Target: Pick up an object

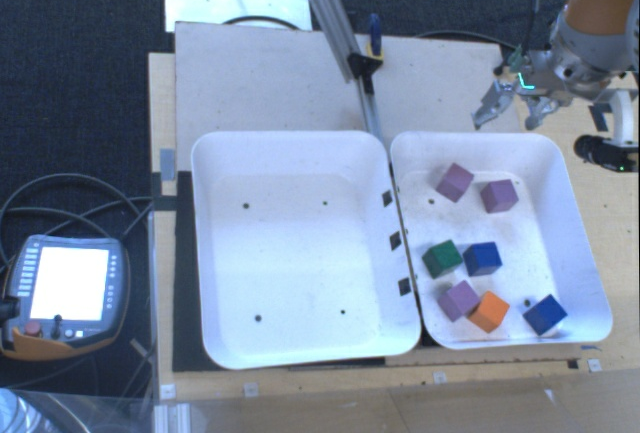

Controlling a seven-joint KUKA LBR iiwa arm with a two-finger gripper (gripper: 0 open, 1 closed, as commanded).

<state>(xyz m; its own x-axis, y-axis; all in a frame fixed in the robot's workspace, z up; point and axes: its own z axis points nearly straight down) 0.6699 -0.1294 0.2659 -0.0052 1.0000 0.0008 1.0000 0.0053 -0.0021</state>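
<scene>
Nearest to us, the right bin [575,221] holds all the blocks we count, seven in total. Along its near side sit a dark blue block [545,314], an orange block [490,311] and a purple block [459,300], the last two touching. Just beyond them a green block [441,258] and a blue block [482,258] stand side by side. Farther back, two more purple blocks [455,181] [498,195] lie near each other.

The left bin [215,221] shows bare white floor with a few dark specks.

Beyond the far rim of the right bin, the gripper [510,104] hangs over the bench, its fingers apart and holding nothing.

We judge the approach as not yet begun. For a sound pick we advise the far purple pair or the dark blue block, each with free sides, and a descent with fingers astride one block alone. The orange and purple pair risks a double contact.
</scene>
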